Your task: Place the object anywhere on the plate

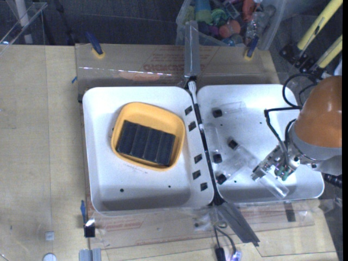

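A yellow square plate (124, 117) sits in the left white bin (98, 162). A dark, ridged rectangular object (147, 142) lies flat on the plate and covers most of its floor. My gripper (270, 171) hangs low over the front right part of the right bin (244, 99), well away from the plate. The grey arm with its orange band (322, 118) reaches in from the right above it. I see nothing held at the gripper.
A raised divider (197, 140) with black clips separates the two bins. Small black studs (232, 144) and a clear plastic piece (239, 161) lie on the right bin's floor. A clear box of coloured toys (228, 7) stands behind the bins.
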